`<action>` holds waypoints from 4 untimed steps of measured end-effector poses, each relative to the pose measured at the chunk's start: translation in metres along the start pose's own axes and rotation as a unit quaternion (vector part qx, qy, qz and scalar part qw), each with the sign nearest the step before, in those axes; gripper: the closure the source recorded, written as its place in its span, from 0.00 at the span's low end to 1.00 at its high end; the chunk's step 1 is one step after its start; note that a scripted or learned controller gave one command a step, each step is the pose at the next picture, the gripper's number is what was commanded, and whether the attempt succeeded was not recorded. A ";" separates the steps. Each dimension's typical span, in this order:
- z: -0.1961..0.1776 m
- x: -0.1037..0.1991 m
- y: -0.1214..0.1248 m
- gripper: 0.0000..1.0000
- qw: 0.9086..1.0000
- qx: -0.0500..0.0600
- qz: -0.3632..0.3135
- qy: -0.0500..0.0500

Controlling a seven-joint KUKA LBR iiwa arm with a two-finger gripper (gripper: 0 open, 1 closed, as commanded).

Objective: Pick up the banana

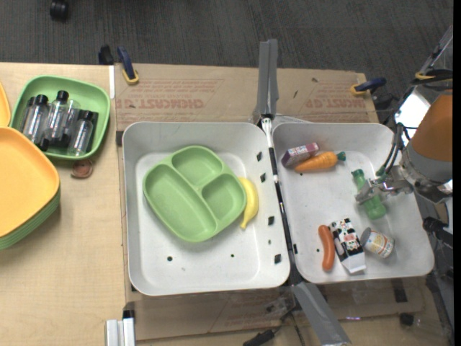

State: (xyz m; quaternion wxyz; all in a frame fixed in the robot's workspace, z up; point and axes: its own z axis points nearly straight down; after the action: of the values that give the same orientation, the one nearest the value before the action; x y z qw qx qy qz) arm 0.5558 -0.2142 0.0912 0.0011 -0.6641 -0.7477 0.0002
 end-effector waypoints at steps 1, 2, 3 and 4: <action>0.000 -0.007 -0.004 1.00 1.000 0.000 -0.009 0.000; 0.000 -0.005 -0.022 1.00 1.000 0.000 -0.010 0.000; 0.000 -0.003 -0.044 1.00 1.000 0.000 -0.017 0.000; 0.000 0.002 -0.079 1.00 1.000 -0.001 -0.030 -0.001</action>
State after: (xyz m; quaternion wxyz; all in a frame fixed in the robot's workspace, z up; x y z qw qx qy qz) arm 0.4776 -0.2219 0.0914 0.0000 -0.6416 -0.7671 -0.0001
